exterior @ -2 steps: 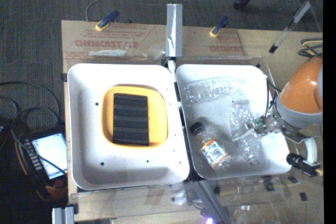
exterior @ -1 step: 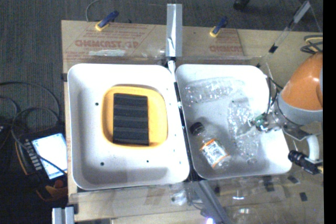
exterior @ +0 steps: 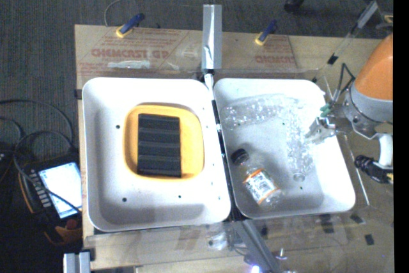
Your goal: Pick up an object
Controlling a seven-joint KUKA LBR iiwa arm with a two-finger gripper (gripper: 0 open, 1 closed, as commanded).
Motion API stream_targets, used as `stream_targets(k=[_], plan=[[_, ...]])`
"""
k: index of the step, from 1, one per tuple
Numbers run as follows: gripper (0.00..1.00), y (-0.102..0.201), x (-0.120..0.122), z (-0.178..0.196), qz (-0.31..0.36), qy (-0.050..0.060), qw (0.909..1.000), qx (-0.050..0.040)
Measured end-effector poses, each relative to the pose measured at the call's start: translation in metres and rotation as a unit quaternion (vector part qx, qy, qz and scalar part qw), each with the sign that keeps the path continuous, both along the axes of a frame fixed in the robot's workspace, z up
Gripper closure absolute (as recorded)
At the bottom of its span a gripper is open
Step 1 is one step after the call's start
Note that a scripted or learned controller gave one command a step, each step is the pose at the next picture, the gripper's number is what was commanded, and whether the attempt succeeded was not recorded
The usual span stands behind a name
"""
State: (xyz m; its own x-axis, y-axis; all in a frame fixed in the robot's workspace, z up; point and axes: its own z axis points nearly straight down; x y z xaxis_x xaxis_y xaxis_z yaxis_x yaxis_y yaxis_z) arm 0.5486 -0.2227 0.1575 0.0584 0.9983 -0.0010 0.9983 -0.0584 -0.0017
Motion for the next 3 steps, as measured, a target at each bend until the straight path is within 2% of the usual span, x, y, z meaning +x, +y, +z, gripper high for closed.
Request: stream_targets(k=[1,2,3], plan=[[0.00,0.000,0.000,0.000,0.000,0.000,1.0000,-0.0002],[0.00,0.016,-0.004,-0.066,0.079,-0.006,0.9968,0.0007],[0.00,0.010,0.031,-0.066,0.093,-0.006,0.9957,0.0059]])
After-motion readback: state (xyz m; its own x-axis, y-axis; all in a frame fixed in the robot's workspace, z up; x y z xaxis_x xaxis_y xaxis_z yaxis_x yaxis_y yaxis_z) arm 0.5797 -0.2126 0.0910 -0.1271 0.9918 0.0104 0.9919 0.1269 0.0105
